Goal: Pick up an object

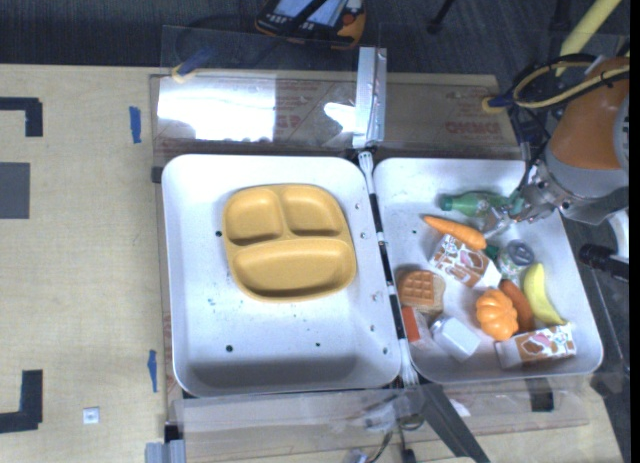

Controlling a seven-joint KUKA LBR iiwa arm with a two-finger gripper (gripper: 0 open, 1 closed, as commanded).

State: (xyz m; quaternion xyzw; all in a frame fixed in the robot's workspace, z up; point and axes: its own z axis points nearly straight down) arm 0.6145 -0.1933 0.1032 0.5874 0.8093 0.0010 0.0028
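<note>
Camera view puts the claw (pixel 524 203) low at the right bin's (pixel 590 351) far right corner, beside the green bottle (pixel 470 201); I cannot tell its state. Best: center over the bottle's body, descend straight, avoid the carrot (pixel 453 230).

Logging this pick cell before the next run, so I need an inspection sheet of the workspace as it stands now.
Surface: wooden bench bearing left bin and right bin.
Job's things: right bin holds carrot, green bottle, banana, small pumpkin, waffle, two printed cartons.
Clutter: yellow divided plate in the left bin.
Grippers: gripper low by the green bottle; fingers unclear.
Cables: yellow and black cables beside the arm.
Surroundings: handheld pendant on dark carpet.
</note>
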